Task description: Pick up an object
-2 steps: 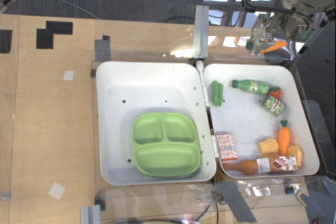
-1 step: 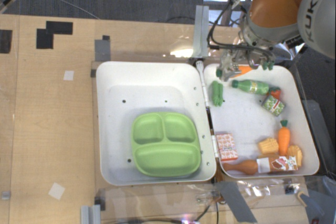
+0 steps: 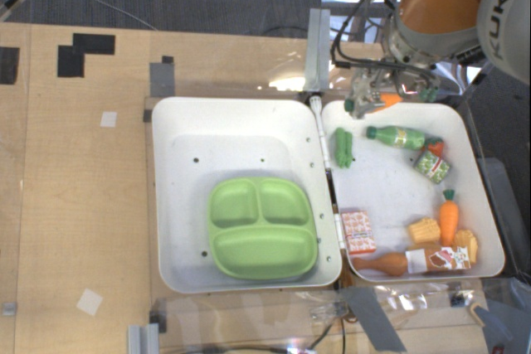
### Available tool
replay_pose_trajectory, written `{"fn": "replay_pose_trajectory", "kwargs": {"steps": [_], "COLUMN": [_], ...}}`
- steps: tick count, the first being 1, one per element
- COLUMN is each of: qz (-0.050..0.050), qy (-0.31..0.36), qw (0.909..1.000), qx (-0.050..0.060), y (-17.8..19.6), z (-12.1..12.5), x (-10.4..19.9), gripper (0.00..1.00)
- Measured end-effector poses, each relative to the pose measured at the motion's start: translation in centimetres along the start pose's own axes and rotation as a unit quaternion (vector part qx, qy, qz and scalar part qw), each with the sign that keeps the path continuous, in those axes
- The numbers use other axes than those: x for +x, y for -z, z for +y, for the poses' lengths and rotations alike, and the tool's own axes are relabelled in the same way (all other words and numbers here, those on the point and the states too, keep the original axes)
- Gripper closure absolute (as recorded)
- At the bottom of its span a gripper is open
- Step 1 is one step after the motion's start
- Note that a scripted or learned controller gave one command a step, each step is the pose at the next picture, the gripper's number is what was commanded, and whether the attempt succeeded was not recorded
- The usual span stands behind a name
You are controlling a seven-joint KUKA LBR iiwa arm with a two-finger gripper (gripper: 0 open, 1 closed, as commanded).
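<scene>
Grey arm reaches over right bin (image 3: 473, 170) far rim; pincer (image 3: 371, 101) state unclear.

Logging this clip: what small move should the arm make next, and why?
Probably lower the pincer a little toward the bottle. It sits at the far rim of the right bin, up by the small orange piece, with nothing plainly between its fingers, and the bottle lies just below it.

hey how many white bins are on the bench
2. The left white bin holds a green divided plate. The right white bin beside it holds the small toy foods, with the tool above its far edge.
</scene>
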State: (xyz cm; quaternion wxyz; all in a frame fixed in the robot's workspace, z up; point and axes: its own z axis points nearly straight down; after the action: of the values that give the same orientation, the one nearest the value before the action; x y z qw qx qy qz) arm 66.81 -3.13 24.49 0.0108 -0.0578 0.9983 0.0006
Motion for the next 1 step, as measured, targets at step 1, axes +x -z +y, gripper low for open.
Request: {"fn": "replay_pose_trajectory", "kwargs": {"steps": [1], "qz": [-0.006], "qy": [0.001], "qw": [1.0000], "qx": [0.000], "y": [1.37], "z": [0.10], "x": [-0.27], "gripper": [1.00]}}
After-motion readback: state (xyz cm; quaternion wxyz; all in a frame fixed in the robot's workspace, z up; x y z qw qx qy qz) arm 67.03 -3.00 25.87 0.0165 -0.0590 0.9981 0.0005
